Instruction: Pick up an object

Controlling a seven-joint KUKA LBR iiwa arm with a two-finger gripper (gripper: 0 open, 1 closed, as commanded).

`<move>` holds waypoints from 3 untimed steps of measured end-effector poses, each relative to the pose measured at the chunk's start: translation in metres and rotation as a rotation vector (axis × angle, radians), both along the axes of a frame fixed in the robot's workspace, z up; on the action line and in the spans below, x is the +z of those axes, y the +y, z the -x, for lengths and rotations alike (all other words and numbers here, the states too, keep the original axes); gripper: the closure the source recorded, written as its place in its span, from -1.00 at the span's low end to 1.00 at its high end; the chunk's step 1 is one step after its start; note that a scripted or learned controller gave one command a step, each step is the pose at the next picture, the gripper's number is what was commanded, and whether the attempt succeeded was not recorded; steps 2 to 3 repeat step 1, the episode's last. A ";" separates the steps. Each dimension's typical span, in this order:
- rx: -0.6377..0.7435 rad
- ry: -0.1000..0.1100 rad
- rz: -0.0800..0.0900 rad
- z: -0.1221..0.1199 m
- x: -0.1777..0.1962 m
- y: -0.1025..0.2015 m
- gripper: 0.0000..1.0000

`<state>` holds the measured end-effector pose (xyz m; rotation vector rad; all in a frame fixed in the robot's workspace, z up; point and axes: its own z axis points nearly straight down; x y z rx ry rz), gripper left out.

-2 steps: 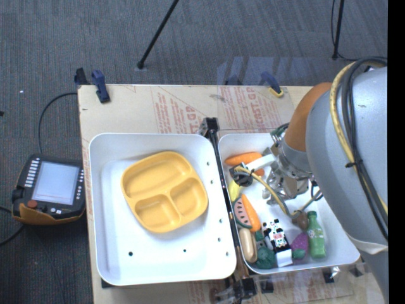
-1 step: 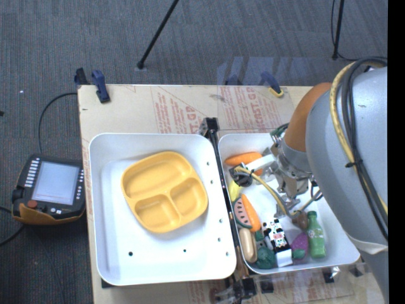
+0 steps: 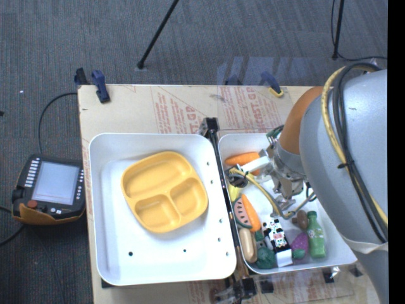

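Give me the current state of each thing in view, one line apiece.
yellow divided plate: upright in the left bin, compartments bare.
left bin: holds the plate.
right bin: crowded with toy food.
green bottle: lying flat.
watermelon slice: lying flat.
gripper: low over the right bin.

Even, soft overhead light; faint shadows; slightly blurry picture.

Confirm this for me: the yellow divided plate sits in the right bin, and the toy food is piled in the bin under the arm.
Not quite. The camera view shows the yellow divided plate in the left bin, not the right one. The rest stands: the toy food, such as the green bottle and the watermelon slice, is piled in the right bin, under the arm.
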<state>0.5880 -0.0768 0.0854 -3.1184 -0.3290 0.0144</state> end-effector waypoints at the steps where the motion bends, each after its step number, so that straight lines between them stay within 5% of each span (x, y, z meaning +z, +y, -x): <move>1: 0.009 0.005 -0.005 0.000 0.009 0.001 1.00; 3: 0.009 0.005 -0.005 0.000 0.009 0.001 1.00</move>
